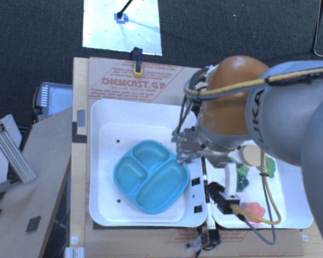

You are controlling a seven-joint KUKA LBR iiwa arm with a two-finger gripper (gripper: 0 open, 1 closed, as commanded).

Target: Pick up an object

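Observation:
A light blue plate (pixel 151 175) with three compartments lies flat in the left bin (pixel 110 123), toward its front right. My gripper (pixel 183 154) hangs low over the plate's far right rim, close to the wall between the bins. The grey arm with its orange band (pixel 233 94) covers the gripper's upper part and much of the right bin (pixel 292 219). In the right bin lie a beige round piece (pixel 252 155), a green leafy item (pixel 268 166), a dark teal item (pixel 242 182) and a pink and orange item (pixel 254 211).
A cardboard sheet (pixel 134 82) lies under the bins, with a yellow clamp (pixel 138 62) at its far edge. Black and yellow cables (pixel 264 223) trail over the front of the right bin. A metal rail (pixel 9 150) lies at the left.

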